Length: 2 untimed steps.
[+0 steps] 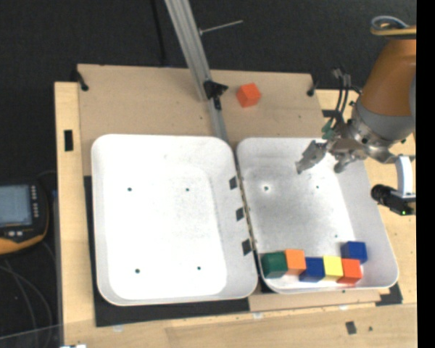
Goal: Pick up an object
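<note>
Camera view: end effector (326, 158) over right bin (370, 194) upper area, fingers spread apart, gripping nothing. Blocks (315, 264) clustered along right bin's near edge, well apart from end effector. Orange cube (249, 95) on desk (145, 100) behind bins.

Grey arm (383, 118), orange band, black cables, metal hand (325, 158)

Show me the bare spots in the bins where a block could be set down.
The left bin has bare floor rim to rim. The right bin is free between the claw and the row of blocks; its near edge is crowded by that row.
</note>
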Motion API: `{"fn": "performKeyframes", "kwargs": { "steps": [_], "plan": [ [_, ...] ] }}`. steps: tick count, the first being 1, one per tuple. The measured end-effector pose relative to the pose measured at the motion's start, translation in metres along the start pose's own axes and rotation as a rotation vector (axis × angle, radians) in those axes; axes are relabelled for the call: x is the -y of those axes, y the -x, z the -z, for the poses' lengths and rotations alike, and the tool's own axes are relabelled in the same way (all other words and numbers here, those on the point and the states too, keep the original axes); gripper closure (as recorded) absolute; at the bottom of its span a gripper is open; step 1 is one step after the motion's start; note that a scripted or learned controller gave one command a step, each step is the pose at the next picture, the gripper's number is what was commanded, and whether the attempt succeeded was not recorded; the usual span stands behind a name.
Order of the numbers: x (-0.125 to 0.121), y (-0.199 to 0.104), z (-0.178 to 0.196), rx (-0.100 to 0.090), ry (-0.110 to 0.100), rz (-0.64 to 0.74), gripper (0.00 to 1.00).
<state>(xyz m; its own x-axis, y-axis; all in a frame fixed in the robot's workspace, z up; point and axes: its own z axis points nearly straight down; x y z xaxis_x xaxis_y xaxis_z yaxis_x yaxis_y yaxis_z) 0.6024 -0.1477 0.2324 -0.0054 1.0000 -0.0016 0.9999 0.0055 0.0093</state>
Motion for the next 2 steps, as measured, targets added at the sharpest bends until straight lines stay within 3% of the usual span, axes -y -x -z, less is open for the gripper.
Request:
{"fn": "performKeyframes", "kwargs": {
  "steps": [1, 2],
  "plan": [
    [0.057, -0.002, -0.135, 0.000, -0.006, -0.008, 0.00],
    [0.077, 0.042, -0.133, 0.003, -0.005, -0.008, 0.00]
  ]
}}
